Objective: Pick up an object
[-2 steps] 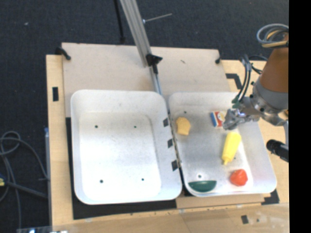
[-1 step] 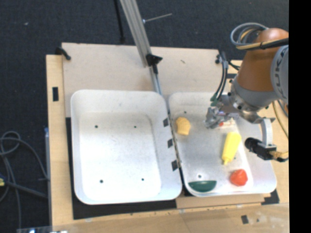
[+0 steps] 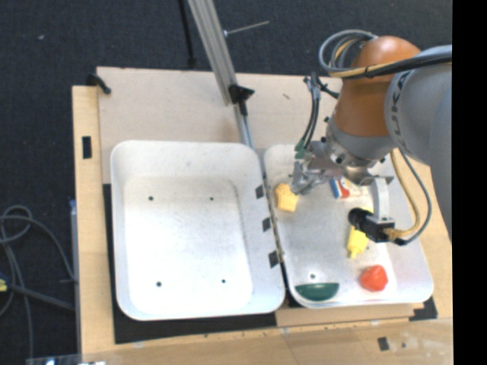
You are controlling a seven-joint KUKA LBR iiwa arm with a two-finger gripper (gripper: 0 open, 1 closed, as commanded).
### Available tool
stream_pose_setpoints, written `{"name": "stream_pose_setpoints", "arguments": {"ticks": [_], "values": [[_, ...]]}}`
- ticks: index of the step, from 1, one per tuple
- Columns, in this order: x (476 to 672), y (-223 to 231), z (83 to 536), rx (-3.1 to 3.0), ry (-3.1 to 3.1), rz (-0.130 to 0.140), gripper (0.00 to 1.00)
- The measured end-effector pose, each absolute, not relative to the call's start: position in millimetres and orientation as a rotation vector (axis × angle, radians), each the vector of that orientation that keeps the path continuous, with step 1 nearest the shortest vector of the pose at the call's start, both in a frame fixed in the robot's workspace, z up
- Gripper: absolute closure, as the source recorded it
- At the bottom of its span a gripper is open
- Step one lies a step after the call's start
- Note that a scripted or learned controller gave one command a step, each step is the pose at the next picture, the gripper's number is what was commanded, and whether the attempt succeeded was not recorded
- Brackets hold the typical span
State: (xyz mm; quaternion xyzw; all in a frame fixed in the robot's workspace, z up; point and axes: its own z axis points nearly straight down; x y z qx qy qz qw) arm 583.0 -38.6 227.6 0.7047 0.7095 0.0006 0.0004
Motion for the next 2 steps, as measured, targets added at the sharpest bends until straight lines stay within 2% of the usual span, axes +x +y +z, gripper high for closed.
{"name": "stream_pose_setpoints", "arguments": {"ticks": [1,2], "values": [[596.4,11,243,2.212,2.23,0.005,1.0],[613.1,51,238,2.214,2.227,0.002,1.0]]}}
